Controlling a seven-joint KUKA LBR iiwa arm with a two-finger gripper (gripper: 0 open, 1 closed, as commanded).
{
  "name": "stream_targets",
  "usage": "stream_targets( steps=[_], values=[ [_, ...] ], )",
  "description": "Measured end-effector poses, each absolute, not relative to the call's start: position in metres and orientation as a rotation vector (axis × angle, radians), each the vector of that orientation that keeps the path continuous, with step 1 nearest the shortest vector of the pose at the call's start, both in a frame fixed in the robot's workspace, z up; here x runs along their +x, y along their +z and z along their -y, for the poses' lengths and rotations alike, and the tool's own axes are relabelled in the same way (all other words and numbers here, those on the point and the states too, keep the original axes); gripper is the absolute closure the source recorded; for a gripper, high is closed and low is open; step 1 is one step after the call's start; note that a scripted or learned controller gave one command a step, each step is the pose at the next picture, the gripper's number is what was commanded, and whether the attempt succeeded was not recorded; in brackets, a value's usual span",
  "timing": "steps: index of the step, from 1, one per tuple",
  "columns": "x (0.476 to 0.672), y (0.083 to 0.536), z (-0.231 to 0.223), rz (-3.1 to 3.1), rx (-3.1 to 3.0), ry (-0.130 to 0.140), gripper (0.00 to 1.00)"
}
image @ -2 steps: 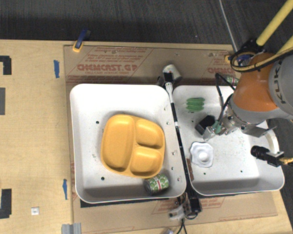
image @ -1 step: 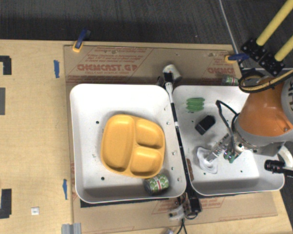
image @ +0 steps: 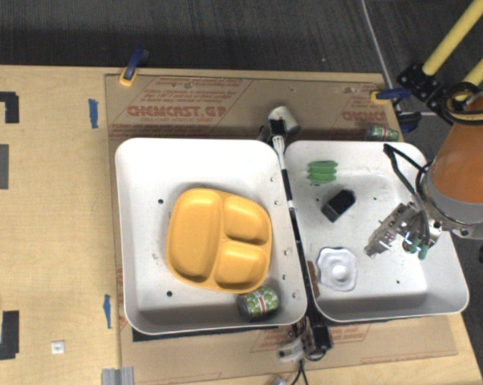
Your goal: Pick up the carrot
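**Over the right bin, one arm reaching in**

On the bench (image: 49,239) sit two white bins, a left bin (image: 137,215) and a right bin (image: 442,291). One arm (image: 466,167) leans in over the right bin; its jaws' state I cannot tell. One yellow plate (image: 219,239) and one can (image: 259,301) lie in the left bin. The carrot I cannot pick out.

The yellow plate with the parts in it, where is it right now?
The yellow divided plate lies in the left white bin, near its middle, with a small green-labelled can just below its lower right corner.
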State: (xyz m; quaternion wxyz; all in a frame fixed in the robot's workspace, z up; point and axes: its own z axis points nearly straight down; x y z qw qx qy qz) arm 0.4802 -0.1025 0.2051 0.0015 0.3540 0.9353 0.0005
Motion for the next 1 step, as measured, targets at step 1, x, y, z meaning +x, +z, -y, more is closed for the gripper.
stream_targets(
  steps=[1],
  values=[
    [0.48, 0.1848, 0.032, -3.005, 0.914, 0.001, 1.0]
  ],
)
